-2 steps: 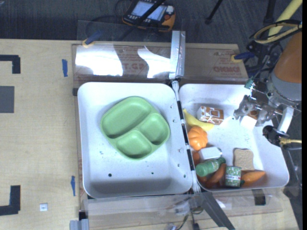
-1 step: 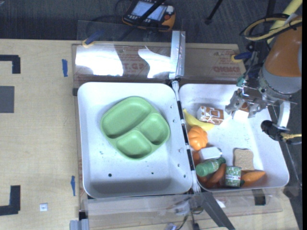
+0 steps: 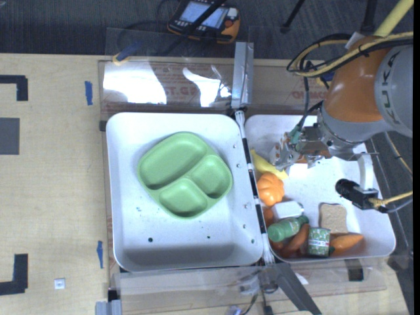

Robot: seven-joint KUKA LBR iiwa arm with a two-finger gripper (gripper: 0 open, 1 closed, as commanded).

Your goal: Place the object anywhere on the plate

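Two white bins side by side on a tan desk (image 3: 52, 195). Left bin (image 3: 125, 228): one green three-compartment plate (image 3: 185, 174), nothing on it. Right bin (image 3: 377, 238): one banana (image 3: 269, 165), one small orange pumpkin (image 3: 270, 188), one white block (image 3: 287, 210), one green bottle (image 3: 286, 229), one bread slice (image 3: 333, 216), one green can (image 3: 319, 241), plus a couple of orange pieces, count unclear. End effector (image 3: 293, 149) over the right bin's far end, just beside the banana; can't tell finger state. Dark floor beyond, handheld controller (image 3: 202, 18) lying there.

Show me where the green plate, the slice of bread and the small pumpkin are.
green plate (image 3: 186, 173): camera view, on the ridge where its compartments meet.
slice of bread (image 3: 333, 218): camera view, middle of its face.
small pumpkin (image 3: 270, 188): camera view, its orange top.
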